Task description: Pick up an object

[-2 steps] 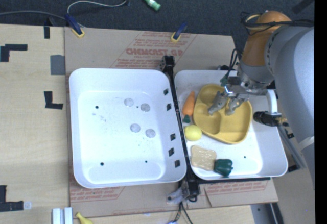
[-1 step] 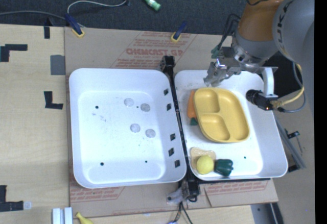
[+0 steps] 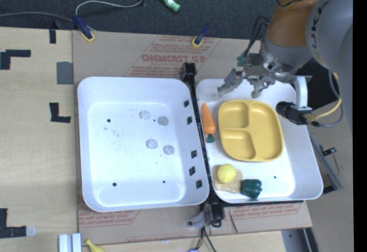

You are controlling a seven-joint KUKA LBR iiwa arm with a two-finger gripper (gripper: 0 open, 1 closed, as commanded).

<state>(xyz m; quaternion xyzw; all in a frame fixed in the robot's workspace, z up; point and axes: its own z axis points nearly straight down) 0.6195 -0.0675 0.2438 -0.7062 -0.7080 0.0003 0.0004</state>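
My two fingers are spread apart with nothing between them, one (image 3: 228,85) reaching out toward the left and the other pointing down near the yellow plate's far rim. My gripper (image 3: 243,85) hangs over the far edge of the right bin (image 3: 298,179), just above the top of the yellow divided plate (image 3: 251,130), and it touches none of the objects. Behind the fingers my wrist widens into a grey housing with cables looped around it, and above that sits the orange band (image 3: 289,21); my arm slants in from the upper right corner, tilted so the fingers point down and to the left. The plate lies flat in the middle of the bin, its three compartments facing up. Just left of it, along the bin's left wall, lies an orange carrot (image 3: 209,119), its length running along that wall. Near the front of the bin sit a yellow lemon (image 3: 226,173) and, just to its right, a dark green pepper (image 3: 251,188), both close to each other and well apart from my fingers. The left bin (image 3: 92,130) sits beside the right one, their walls touching along the middle.
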